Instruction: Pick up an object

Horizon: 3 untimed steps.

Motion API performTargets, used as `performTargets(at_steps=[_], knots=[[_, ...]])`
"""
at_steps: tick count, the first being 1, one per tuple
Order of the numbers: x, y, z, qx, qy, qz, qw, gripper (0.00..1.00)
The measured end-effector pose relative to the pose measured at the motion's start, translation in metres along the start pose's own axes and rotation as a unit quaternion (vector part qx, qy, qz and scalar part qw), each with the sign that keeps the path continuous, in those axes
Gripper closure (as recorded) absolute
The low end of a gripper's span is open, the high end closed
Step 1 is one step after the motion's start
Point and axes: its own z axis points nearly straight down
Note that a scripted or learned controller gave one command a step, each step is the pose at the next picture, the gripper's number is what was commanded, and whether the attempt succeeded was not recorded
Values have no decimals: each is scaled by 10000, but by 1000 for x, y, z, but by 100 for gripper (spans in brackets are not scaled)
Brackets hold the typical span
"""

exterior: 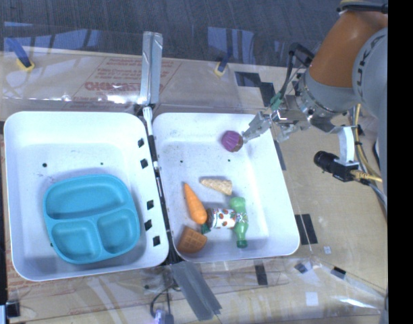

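A grey arm (372, 52) is seen, capped by a rounded orange band (345, 46). Thin dark cables are strung beside the wrist, and slim metallic parts make up the end effector (250, 132) below that band.

Both white bins (31, 248) looking like smooth matt plastic; blue divided tray (92, 218) showing slightly glossy plastic; carrot (195, 204) and green bottle (239, 223) reading as shiny plastic toys; bench (328, 201) appearing as pale wood under clear glossy sheeting
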Motion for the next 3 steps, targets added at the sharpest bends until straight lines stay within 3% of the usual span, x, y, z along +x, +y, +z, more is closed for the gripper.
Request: performTargets(at_steps=[1,2,3], knots=[[-6,63,166,-16,-5,-117,9999,0],[-5,64,155,-10,-4,-151,9999,100],[43,31,56,-13,-3,283,9996,100]])
